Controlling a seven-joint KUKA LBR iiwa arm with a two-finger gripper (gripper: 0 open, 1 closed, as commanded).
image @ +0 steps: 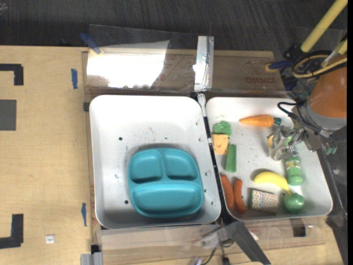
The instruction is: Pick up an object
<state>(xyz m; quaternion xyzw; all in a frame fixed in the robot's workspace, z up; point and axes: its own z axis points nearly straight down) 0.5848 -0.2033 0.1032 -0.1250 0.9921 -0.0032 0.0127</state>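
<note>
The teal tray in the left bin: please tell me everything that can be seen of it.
The teal tray looks like smooth moulded plastic with rounded corners. It has three compartments: two smaller ones side by side at the far side and one wide one at the near side, all without contents. It lies flat and right side up on the floor of the left bin, toward the near edge, slightly turned. Nothing else touches it; the gripper is over the right bin.

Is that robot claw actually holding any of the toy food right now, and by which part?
It cannot be told. The gripper hangs in the right bin, between carrot and banana.
</note>
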